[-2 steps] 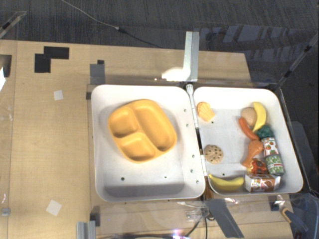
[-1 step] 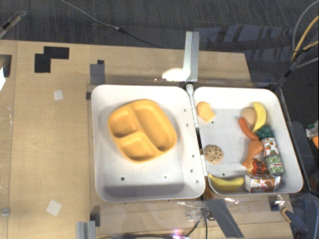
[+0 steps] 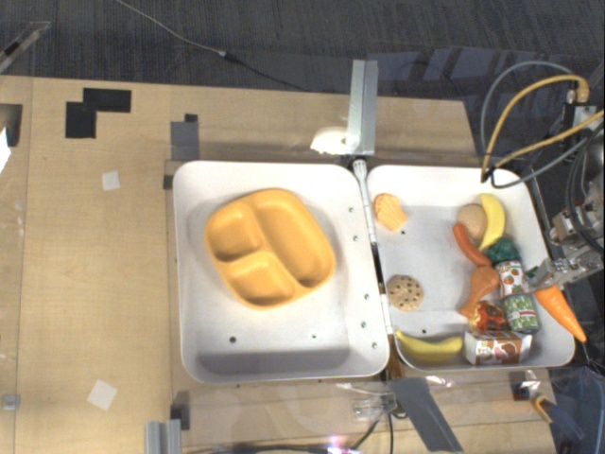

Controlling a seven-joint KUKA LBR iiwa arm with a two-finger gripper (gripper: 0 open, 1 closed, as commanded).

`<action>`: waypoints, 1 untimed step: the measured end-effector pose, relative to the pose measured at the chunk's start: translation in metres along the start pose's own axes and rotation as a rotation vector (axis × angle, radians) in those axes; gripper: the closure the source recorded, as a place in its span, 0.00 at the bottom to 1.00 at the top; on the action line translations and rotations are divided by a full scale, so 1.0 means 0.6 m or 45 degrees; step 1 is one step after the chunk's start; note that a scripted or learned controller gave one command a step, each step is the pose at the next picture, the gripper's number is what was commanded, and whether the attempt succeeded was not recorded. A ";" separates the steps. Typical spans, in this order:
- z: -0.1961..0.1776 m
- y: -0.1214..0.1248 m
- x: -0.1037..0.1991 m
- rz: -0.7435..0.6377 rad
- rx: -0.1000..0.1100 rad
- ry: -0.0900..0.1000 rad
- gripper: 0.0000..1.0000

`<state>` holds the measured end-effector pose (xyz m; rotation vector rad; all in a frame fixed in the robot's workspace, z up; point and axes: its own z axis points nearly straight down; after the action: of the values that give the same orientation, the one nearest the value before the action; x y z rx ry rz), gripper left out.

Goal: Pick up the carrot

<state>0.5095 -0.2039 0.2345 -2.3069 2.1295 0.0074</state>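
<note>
Carrot (image 3: 560, 312) lying across the right rim of the right bin (image 3: 425, 183), tip pointing outward, just below the hand (image 3: 558, 272). Impossible telling how open, or whether gripping anything. Risking rolling off the rim onto the counter (image 3: 95, 301), or snagging the can (image 3: 518, 312) crowding alongside.

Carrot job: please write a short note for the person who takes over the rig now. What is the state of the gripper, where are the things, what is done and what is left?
Gripper: at the right rim of the right bin; open or shut cannot be told from the camera view.
Carrot: lies over that bin's right rim, just below the gripper, pointed end toward the lower right. Whether they touch is unclear.
Nearby: small cans left of the carrot, a banana above them, a second banana at the front wall.
Left bin: holds a yellow divided plate.
Done: arm is at the carrot.
Left: confirm the grasp and lift the carrot.
</note>
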 end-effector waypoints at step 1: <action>-0.205 0.025 -0.004 0.100 0.024 0.015 1.00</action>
<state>0.4945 -0.2034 0.3575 -2.2175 2.2138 -0.0262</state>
